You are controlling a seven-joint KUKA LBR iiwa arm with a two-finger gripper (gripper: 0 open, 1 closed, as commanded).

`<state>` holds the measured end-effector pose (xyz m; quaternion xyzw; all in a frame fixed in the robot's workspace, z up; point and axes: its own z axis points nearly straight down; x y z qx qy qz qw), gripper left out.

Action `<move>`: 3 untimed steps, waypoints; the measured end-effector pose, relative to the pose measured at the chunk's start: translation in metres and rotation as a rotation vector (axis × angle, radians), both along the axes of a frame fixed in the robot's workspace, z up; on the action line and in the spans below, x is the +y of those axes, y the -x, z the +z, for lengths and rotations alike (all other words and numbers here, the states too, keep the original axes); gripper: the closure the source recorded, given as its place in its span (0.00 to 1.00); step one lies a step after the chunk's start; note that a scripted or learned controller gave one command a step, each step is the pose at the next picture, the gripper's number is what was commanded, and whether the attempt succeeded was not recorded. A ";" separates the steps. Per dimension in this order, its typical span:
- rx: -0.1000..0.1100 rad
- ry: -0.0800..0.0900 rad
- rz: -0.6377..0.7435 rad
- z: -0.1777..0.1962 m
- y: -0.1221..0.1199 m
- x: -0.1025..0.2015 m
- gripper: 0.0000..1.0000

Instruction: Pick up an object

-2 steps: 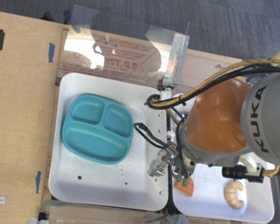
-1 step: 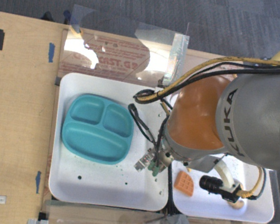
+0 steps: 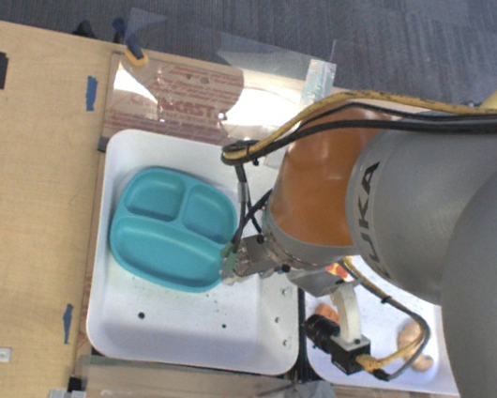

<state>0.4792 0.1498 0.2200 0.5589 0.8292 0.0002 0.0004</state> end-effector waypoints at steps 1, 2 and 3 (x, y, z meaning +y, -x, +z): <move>0.005 0.002 -0.346 -0.024 0.001 0.019 1.00; 0.003 0.001 -0.899 -0.012 0.001 0.066 1.00; 0.003 0.003 -1.226 -0.024 0.001 0.075 1.00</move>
